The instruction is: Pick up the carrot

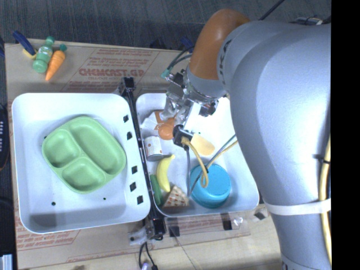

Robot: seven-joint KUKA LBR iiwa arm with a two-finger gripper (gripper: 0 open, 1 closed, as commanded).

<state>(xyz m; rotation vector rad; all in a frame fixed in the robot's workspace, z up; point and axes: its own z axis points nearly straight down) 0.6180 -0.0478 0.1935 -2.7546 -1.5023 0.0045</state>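
A small orange object, possibly the carrot, lies in the upper left part of the right bin. Its shape is partly hidden by the wrist. My gripper hangs directly over it, close to or touching its top, with the orange-banded arm reaching in from the upper right. An orange toy carrot with a green top lies on the cardboard beyond the left bin, far from the gripper.
The right bin also holds a banana, a blue bowl, a yellow spoon-like piece, a small can and a cone-shaped item. A green divided plate sits in the left bin. A green bottle lies by the toy carrot.
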